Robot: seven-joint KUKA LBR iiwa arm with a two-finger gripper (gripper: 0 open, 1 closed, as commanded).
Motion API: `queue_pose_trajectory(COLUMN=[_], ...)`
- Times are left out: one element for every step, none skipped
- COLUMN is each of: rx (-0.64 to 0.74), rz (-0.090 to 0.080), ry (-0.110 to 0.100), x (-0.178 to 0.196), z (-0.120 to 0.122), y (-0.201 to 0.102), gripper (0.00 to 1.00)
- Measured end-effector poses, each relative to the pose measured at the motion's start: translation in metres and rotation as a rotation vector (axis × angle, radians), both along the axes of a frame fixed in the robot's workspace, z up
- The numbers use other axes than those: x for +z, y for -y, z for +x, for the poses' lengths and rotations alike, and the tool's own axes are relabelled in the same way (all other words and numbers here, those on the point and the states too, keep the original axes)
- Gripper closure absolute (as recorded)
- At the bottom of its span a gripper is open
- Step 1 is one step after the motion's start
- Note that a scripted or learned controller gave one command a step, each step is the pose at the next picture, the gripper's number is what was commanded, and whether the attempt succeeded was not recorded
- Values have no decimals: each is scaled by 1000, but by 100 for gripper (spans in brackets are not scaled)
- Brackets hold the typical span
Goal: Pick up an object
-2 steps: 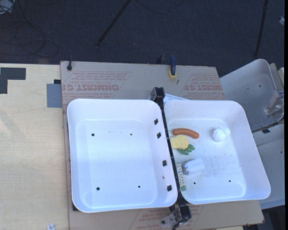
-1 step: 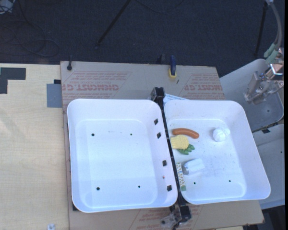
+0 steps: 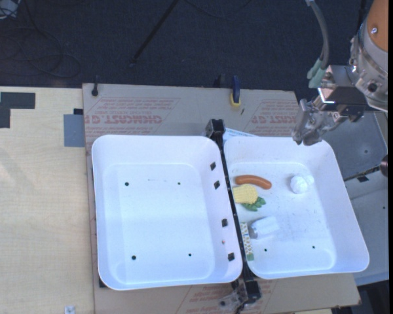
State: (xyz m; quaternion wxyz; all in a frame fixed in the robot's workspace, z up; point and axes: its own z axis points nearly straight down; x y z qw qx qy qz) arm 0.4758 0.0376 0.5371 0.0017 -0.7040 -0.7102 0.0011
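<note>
A: While the arm hangs over the far right corner of the right bin (image 3: 354, 241), the end effector (image 3: 308, 136) sits just above that bin's back rim, and nothing is between its tips. How far apart they stand cannot be told from this angle.

B: So where is the likely target?

A: Four things lie in that bin. The white ball (image 3: 299, 184) is nearest, just forward of the end effector and a touch toward the left bin (image 3: 111, 241). Farther along sit the sausage (image 3: 252, 182), the corn cob (image 3: 245, 193) touching the green leaf beneath it, and a pale block (image 3: 262, 227) near the divider.

B: And the axis question?

A: The ball has none, so any approach angle would do, though it may roll. The sausage lies long across the bin, roughly left to right, so the arm would want to close across its short width.

B: His reading of the move?

A: A short travel toward the camera and down, well within the one arm's reach on this tabletop (image 3: 39, 208).
</note>
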Motion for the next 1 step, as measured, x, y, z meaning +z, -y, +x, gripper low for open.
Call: queue_pose_trajectory(rx=[-1], rz=[-4], ry=[-14], x=[-147], z=[-1], y=[-87], gripper=[100])
